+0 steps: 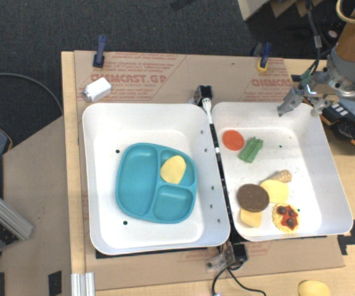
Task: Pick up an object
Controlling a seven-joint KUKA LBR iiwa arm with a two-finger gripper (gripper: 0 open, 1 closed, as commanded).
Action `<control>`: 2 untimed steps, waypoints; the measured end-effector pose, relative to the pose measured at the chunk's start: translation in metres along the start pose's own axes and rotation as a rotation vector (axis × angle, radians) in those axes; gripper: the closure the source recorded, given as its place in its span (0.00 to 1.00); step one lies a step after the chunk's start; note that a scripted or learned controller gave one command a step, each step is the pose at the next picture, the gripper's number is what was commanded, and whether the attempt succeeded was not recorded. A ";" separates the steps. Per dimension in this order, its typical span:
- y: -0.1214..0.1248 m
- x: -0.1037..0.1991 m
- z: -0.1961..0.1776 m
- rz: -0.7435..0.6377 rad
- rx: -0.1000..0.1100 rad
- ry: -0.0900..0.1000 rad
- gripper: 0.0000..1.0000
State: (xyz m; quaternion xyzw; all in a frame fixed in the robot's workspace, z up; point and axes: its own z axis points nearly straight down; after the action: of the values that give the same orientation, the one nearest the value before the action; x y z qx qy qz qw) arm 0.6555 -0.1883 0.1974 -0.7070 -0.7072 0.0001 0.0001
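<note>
A: Where is the gripper?

B: At the far right corner of the right bin, up above its rim. The grey arm comes in from the right, and one grey finger points down and left toward the bin's back wall.

A: Are the jaws open or closed?

B: I cannot tell. The fingers overlap from this angle, and nothing is visible between them.

A: And the objects to pick from?

B: They all lie in the right bin, well apart from the gripper and nearer the camera. Closest to it are a red disc and a green piece just beside it, in the middle of the bin toward the divider. Further forward sit a brown round cookie, a yellow slice touching its right side, a small tan piece above that, a yellow block below the cookie, and a small pizza-like piece with red topping.

A: The left bin?

B: It holds a teal divided plate, with a pale yellow object in its upper right compartment.
</note>
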 end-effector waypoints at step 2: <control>-0.022 0.083 -0.099 -0.002 -0.005 -0.002 1.00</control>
State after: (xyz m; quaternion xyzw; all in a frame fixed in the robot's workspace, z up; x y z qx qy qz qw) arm 0.6338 -0.1053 0.2960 -0.7062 -0.7080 -0.0010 -0.0025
